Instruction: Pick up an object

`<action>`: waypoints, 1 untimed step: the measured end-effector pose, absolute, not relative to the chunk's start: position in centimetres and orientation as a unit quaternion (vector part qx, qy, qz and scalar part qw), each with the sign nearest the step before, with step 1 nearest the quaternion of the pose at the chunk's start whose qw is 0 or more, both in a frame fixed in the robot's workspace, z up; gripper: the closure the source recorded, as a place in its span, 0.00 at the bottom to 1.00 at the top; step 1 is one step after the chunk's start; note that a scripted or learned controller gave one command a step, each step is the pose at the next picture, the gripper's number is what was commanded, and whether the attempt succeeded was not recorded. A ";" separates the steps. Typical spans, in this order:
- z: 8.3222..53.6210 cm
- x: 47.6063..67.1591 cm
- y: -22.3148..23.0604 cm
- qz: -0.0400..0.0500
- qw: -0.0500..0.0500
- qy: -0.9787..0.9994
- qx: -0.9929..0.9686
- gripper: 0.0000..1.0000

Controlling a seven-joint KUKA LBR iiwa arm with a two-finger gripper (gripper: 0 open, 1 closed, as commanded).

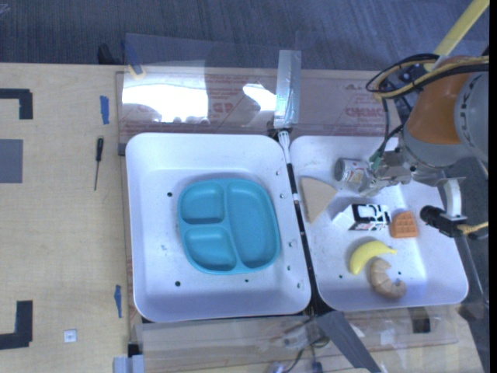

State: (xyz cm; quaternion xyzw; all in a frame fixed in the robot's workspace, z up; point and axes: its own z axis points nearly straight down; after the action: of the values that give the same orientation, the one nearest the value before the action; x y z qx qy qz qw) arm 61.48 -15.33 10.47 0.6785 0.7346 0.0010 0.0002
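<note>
A pale wooden bench top [54, 247] spreads to the left of the left white bin [147, 286], bearing black corner marks [19, 103], a grey square [10, 162], bits of blue tape [104, 109] and a thin dark screwdriver [98, 162]. Behind that bin stands a clear sheet [202, 99] catching bright glare from overhead light, with a metal post [287, 88] at its right end. Beyond it lies dark blue-grey carpet [233, 10], and the right white bin [450, 286] sits just beside the left one.
</note>
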 end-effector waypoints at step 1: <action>18.9 67.0 -5.1 0.004 0.001 0.693 0.721 1.00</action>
State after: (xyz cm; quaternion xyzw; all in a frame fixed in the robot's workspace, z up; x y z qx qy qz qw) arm 66.97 -5.06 18.90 0.7207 0.6932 0.0037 0.0011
